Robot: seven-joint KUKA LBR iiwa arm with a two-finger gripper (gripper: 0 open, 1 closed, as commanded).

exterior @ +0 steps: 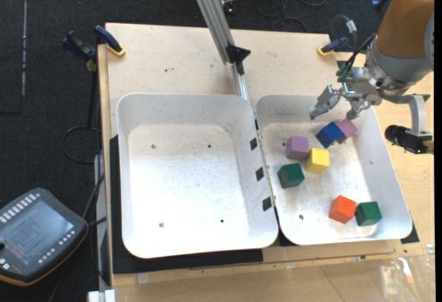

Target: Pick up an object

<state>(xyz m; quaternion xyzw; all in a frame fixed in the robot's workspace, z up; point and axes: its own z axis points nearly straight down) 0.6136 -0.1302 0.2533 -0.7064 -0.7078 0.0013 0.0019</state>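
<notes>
Arm over the right bin, fingers spread wide and holding nothing.

The arm (407, 31) carries the gripper (339, 106) above the right bin (394, 176); the left bin (131, 155) lies well off to the fingers' left. Just below them sit the blue cube (331, 134) and a pink cube (347, 128), touching; further down are purple cube (298, 147), yellow cube (318, 159), green cube (291, 175).

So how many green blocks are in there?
2, both in the right bin. One green block sits mid-bin beside the yellow block; the other green block is at the near right corner, touching the orange block.
</notes>
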